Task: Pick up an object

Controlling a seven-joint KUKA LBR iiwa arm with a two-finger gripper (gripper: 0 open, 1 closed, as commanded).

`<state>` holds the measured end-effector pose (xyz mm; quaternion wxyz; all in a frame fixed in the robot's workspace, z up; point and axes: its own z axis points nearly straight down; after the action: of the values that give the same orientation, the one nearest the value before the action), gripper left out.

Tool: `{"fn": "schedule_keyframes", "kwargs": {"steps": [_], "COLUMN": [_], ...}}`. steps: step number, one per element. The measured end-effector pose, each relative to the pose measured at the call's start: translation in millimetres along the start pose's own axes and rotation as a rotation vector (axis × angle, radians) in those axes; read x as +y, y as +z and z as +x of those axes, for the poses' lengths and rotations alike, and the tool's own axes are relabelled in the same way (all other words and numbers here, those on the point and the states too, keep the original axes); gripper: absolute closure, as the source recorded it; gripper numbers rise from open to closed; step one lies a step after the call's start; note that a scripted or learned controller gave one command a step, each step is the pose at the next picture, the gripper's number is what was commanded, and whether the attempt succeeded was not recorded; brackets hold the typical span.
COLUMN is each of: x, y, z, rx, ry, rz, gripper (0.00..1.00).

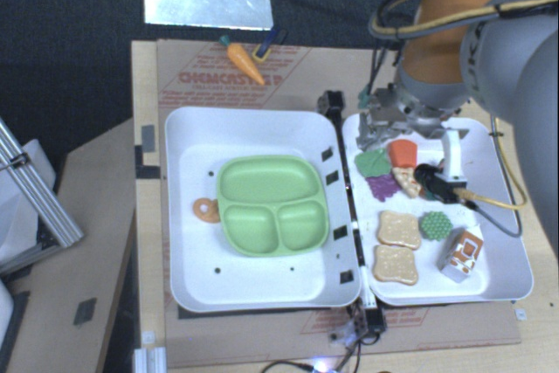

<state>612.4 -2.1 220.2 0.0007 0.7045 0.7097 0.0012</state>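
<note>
Gripper (375, 128) on a grey robot arm (489, 57) hangs low over the far corner of the right bin (511, 266), close to the divider between the two white bins. Whether it is spread or pressed together cannot be told from this angle, and nothing can be seen pinched in it.

Just in front of the gripper, on the camera's side, lies a green leaf (373, 162), with an orange block (403, 153) touching the leaf's edge. Slightly nearer the camera sit purple grapes (382, 185) and a cracker (406, 181). Further from the gripper, toward the bin's near edge, are two toast slices (398, 229), a bumpy green ball (436, 224) and a small carton (461, 253).

Across the divider from the gripper, the left bin (188, 275) holds a green divided plate (271, 205) and a small orange ring (206, 210) beside it. Beyond both bins, well apart from the gripper, a carrot (244, 63) lies on the bench (288, 65).
</note>
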Motion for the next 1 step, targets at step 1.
{"fn": "schedule_keyframes", "kwargs": {"steps": [1], "x": [-5.5], "y": [2.9], "z": [-7.7], "rx": [-0.001], "ry": [0.007], "rz": [0.002], "gripper": [1.00]}}
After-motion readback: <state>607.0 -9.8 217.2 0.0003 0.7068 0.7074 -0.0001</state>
